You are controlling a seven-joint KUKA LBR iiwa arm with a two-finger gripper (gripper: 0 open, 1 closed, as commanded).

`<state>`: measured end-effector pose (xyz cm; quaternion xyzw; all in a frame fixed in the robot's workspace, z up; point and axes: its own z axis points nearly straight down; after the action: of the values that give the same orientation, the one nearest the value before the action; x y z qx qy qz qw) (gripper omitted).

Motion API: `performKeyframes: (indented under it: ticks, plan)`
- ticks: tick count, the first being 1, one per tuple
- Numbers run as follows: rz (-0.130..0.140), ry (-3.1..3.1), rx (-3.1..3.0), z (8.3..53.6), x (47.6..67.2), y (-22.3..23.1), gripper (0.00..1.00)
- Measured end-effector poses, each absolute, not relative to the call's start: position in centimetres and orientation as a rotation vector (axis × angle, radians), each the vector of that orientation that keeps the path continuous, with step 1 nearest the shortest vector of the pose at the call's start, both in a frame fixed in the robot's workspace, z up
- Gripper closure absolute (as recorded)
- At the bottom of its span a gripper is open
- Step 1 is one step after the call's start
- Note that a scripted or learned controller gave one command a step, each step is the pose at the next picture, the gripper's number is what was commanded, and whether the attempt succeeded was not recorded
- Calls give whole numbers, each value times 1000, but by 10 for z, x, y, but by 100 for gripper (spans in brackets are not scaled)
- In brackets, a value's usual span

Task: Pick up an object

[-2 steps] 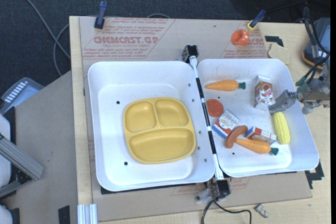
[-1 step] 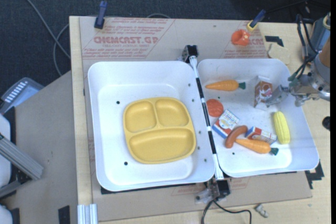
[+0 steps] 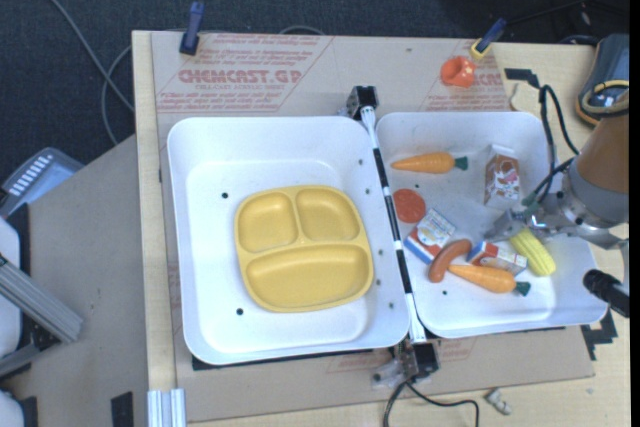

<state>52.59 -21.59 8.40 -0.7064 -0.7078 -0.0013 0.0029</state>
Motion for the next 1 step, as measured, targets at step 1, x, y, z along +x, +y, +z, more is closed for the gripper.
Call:
performKeyframes:
  ticks: [1]
  plan:
    - [-2, -2222, -2221, 94, 526, -218, 100]
